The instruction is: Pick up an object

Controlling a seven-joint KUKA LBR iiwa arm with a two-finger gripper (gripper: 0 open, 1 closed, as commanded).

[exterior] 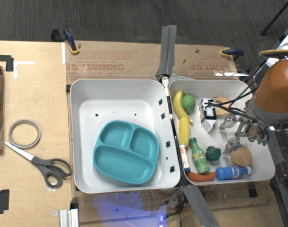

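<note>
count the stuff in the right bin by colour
yellow: 2, banana and corn cob
green: 3, round fruit, bottle, dark green piece
blue: 1, bottle
red-orange: 1, sausage
tan: 2, potato-like lump, piece at the back
white: 1, boxy item
total: 10

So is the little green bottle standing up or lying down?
Lying down. The green bottle rests on its side on the floor of the right bin, its cap pointing toward the far wall, beside the corn.
</note>
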